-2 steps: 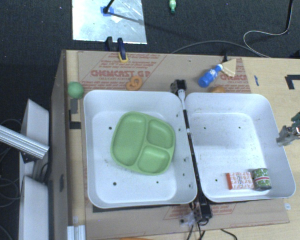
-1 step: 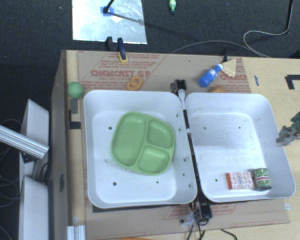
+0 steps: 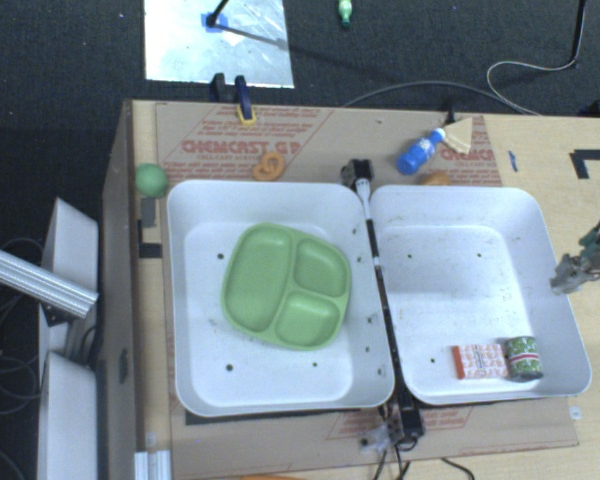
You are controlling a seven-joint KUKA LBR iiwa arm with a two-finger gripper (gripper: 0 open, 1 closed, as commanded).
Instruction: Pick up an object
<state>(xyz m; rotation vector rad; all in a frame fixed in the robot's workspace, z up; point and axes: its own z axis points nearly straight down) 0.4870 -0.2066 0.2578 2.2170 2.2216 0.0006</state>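
A: Left bin (image 3: pixel 195 268)?
B: Green divided tray (image 3: pixel 285 285) lying flat in the middle, probably too wide to grab.
A: Right bin (image 3: pixel 550 268)?
B: Small red-and-white packet (image 3: pixel 479 361) touching a little green-banded can (image 3: pixel 523 358), both tucked into the near corner.
A: Gripper (image 3: pixel 578 271)?
B: At the right bin's far-right rim, holding nothing. Jaw state: cannot tell, too blurry.

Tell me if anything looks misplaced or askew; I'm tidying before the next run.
Yes. A blue bottle, an orange ring and a green ball lie on the bench outside the bins. The green divided tray sits skewed in the left bin.
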